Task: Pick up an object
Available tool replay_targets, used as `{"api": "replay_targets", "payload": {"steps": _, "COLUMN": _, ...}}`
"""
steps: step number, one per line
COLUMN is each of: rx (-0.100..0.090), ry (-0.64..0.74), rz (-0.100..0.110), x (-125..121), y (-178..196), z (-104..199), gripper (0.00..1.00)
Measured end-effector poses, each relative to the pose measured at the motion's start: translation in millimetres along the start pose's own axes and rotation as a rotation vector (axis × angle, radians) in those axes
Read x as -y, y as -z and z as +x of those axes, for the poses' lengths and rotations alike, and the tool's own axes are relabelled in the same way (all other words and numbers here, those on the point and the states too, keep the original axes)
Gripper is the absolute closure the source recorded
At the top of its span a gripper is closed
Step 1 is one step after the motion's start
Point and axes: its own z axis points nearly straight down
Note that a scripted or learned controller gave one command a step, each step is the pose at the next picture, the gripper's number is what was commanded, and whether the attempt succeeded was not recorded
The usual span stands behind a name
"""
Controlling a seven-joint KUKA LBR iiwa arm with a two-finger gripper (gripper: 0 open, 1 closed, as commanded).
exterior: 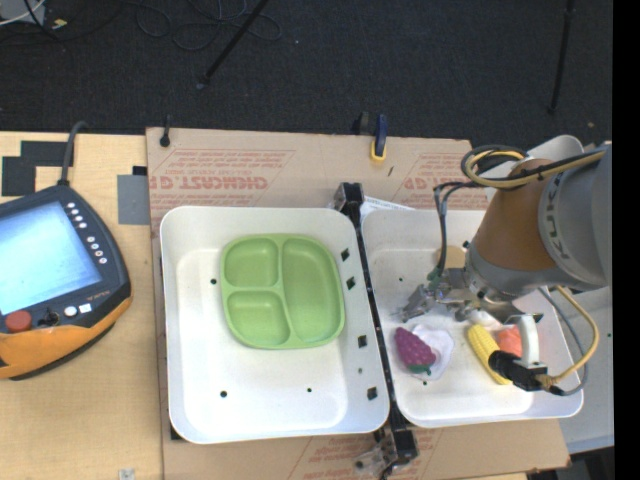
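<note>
In the right bin [420,408] lie a purple bunch of grapes [414,349], a yellow corn cob [484,345] and an orange-red piece [509,340] beside it. My gripper [428,303] hangs low over the bin's middle, just above and slightly right of the grapes, over a white patch of the bin floor. Nothing shows between its tips. The orange band of the arm [515,230] rises behind it to the right.
The left bin [200,388] holds a green divided plate [282,291]. A black divider [365,308] runs between the bins. A teach pendant [55,268] lies at the left of the bench. Cables loop around the arm's wrist at the right.
</note>
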Motion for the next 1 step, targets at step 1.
{"api": "replay_targets", "payload": {"steps": 1, "rx": -0.003, "ry": -0.007, "rz": 0.011, "x": 4.0, "y": 6.8, "z": -1.1, "gripper": 1.00}}
